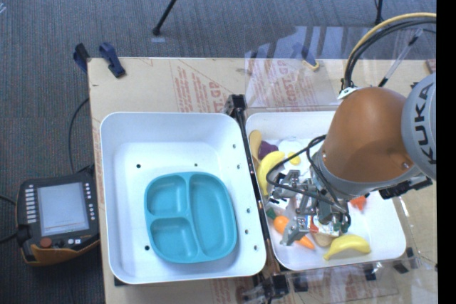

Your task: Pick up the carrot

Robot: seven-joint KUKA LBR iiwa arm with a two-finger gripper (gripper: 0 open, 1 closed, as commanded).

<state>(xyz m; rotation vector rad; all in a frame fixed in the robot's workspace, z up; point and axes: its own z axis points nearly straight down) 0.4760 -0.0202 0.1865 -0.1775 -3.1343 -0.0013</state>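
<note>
Hovering low over the right bin [396, 242], I am carrying my fingers [305, 221] down among a crowd of toy food. Whether they are spread or pressed together I cannot tell; the metal linkage is tangled against the clutter.

I am taking the carrot [305, 241] to be the small orange piece lying just beneath my fingers, toward six o'clock, close enough that it may be touching them. Its long axis seems to be running from about ten o'clock to four o'clock, tapering toward the four o'clock end. A second orange lump [281, 223] is sitting just beside me at nine o'clock, so I am judging cautiously which one is the carrot.

Everything here looks like smooth, glossy moulded plastic: a curved yellow banana [347, 246] at four o'clock, another banana [268, 168] arching at eleven o'clock, a dark purple piece [268, 150] beyond it. The bin is hard, white and shallow. Over at nine o'clock, in the left bin [121, 153], a matte turquoise divided plate [191, 216] is resting flat on the surface.
</note>
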